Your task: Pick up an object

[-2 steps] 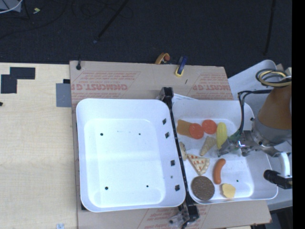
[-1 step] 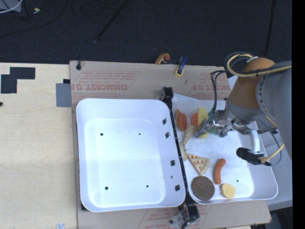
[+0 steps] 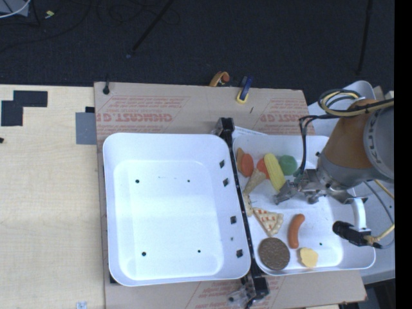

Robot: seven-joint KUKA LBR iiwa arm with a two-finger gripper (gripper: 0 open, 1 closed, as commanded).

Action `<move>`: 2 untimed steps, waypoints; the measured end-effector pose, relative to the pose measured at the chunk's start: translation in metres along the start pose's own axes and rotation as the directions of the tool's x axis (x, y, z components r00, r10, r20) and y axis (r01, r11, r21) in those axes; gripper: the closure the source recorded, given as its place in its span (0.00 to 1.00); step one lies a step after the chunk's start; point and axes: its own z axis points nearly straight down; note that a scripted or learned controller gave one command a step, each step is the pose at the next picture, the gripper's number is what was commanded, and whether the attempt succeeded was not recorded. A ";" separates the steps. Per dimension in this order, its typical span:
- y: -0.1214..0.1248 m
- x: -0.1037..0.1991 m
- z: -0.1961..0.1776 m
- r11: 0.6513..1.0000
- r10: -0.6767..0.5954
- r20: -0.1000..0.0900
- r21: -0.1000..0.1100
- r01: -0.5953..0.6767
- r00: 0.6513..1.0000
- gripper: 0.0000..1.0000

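Over the right bin [image 3: 360, 259], the gripper [image 3: 283, 195] hangs low, its metal fingers [image 3: 279, 199] slightly apart, nothing between them. Just beside their tips lies a ridged yellow corn cob [image 3: 274, 170] — touching or not, I cannot tell. Near it: a smooth orange sausage [image 3: 295, 230], a waffle-textured wedge [image 3: 268, 220] and a round brown cookie [image 3: 274, 253].

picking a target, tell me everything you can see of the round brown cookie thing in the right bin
The brown cookie is a flat, dark brown disc with a paler rim, likely a toy. It lies flat in the near left corner of the right bin, just below the waffle wedge, beside the yellow piece. The gripper is well away.
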 end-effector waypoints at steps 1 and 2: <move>0.073 0.062 0.000 1.000 0.001 0.004 0.025 -0.001 1.000 0.00; 0.071 0.062 -0.009 1.000 0.004 -0.002 0.019 -0.004 1.000 1.00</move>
